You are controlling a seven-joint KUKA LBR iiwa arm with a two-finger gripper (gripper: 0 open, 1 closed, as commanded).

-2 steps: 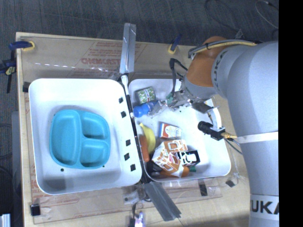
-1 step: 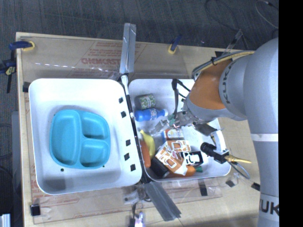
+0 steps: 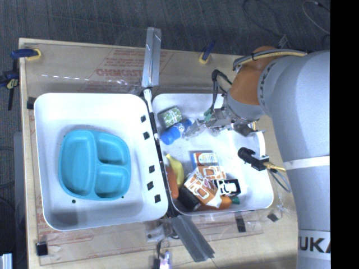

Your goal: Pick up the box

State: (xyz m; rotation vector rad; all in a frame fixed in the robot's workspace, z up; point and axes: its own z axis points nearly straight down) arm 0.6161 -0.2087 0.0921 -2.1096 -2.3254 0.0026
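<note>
While arm (image 3: 291, 128) reached in from right, gripper (image 3: 216, 122) hung over upper part of right bin (image 3: 263, 198), near blue bottle (image 3: 171, 133) and small green-patterned item (image 3: 170, 116). State of jaws: could not tell. Box (image 3: 203, 159), blue-orange carton, lay mid-bin, apart from gripper, just above orange-white packet (image 3: 202, 186). Judged step: approach, no grasp made. Next move called for shift toward bin's near side, descent over box, clear of packet and yellow item (image 3: 177, 170). Left bin (image 3: 50, 108) carried blue tray (image 3: 94, 164).
</note>
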